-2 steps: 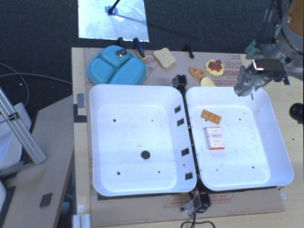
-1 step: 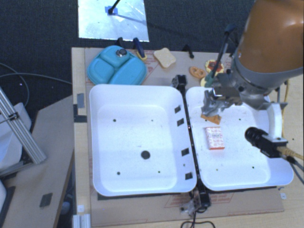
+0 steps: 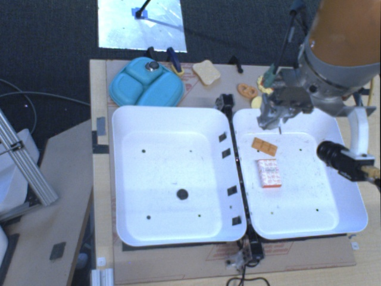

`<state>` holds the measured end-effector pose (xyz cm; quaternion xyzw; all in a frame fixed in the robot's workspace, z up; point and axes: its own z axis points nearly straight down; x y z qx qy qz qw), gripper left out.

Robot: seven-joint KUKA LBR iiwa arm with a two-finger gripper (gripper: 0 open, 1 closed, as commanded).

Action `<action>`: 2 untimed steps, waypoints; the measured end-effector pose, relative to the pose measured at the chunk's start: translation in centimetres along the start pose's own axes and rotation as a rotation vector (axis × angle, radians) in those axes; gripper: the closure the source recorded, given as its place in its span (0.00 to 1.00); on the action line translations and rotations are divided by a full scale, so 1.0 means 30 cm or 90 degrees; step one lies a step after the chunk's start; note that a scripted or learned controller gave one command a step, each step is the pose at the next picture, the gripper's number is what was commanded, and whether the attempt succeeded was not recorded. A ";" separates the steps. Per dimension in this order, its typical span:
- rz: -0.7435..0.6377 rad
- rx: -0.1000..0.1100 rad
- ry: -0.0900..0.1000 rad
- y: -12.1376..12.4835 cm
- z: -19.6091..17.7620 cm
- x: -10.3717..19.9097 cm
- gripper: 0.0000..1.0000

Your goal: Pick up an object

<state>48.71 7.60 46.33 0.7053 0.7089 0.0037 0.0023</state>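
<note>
- Task stage: early, by the look of it. Nothing lifted yet.
- Gripper [image 3: 272,123]: hangs over the far left corner of the right bin [image 3: 309,192], just beyond the nearest item. Open or closed: cannot tell from this slanted angle. Nothing visibly caught in it.
- Likeliest target, as a guess: flat orange-brown cracker [image 3: 264,146]. Lies on the right bin's floor just near of the gripper and apart from it. Thin, rectangular, matte and low against the plastic, so probably awkward to pinch from above.
- Second candidate: small red-and-white box [image 3: 269,173]. Sits near of the cracker, close to it but not touching. Printed cardboard by the look, squared edges, slightly taller, so probably easier to grip across its sides.
- Left bin [image 3: 166,159]: holds a small dark disc [image 3: 182,193] near the middle of its floor, well apart from the gripper. Material too small to tell.
- Both bins: smooth, glossy white plastic, shallow with rounded corners, scattered with tiny dark specks.
- Behind the bins on the bench [image 3: 101,183]: blue compartmented dish [image 3: 146,83], smooth moulded plastic, and a pale toast slice [image 3: 206,72], likely a foam or plastic toy.
- Arm [image 3: 345,28]: orange band over grey metal, reaching in above the right bin.
- Left to do: descend, close on one item, raise it clear of the floor.
</note>
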 end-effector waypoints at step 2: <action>-0.003 0.008 -0.001 -0.004 0.218 0.074 1.00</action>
